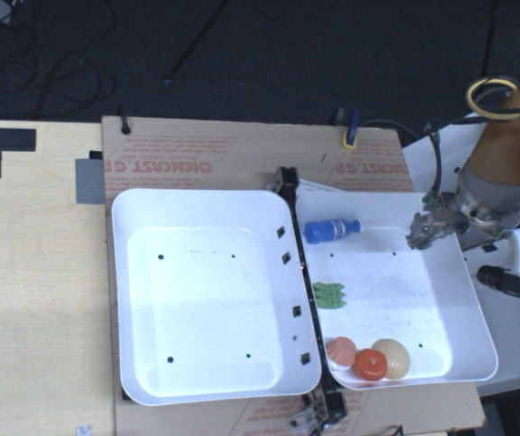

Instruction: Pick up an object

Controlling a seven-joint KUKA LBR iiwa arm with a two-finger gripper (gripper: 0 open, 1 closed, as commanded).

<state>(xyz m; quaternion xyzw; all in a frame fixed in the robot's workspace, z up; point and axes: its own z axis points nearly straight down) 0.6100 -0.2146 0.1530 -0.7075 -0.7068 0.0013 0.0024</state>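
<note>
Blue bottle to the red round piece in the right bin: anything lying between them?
Yes. In the camera view, a small green object lies on the right bin floor roughly between the blue bottle and the red round piece. Otherwise that stretch is bare white.

The flat brown cardboard sheet under the two bins carries red printed lettering, seen upside down. Behind the left bin it looks like "CHEMCAST. GP", though blurred. A second, partly hidden print by the right bin shows "GP". More red print at the front edge is too cut off to read.
</note>
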